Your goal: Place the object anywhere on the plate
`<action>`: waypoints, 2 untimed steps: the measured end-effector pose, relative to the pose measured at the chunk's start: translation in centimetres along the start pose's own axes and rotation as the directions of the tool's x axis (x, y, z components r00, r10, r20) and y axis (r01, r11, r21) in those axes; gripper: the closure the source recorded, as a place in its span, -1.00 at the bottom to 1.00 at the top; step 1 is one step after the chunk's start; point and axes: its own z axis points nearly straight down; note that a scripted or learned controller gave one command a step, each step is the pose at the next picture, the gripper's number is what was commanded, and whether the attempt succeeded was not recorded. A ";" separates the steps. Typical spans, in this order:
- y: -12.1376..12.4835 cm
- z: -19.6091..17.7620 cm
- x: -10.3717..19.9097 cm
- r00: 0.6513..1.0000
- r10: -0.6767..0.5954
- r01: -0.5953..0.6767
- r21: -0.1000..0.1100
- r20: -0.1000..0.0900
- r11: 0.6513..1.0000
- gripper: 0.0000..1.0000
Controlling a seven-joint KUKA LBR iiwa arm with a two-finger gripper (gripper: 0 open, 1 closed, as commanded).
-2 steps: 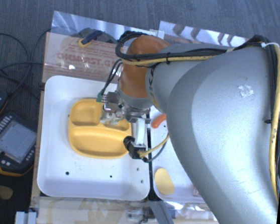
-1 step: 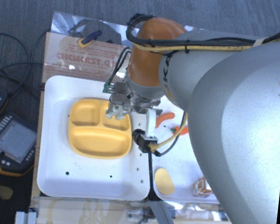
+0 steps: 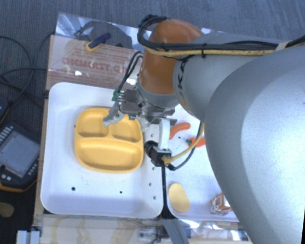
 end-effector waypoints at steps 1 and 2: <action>0.0 -0.8 0.0 1.000 -0.001 0.001 0.004 0.001 1.000 1.00; 0.0 -0.8 0.0 1.000 -0.001 0.001 0.004 0.001 1.000 -1.00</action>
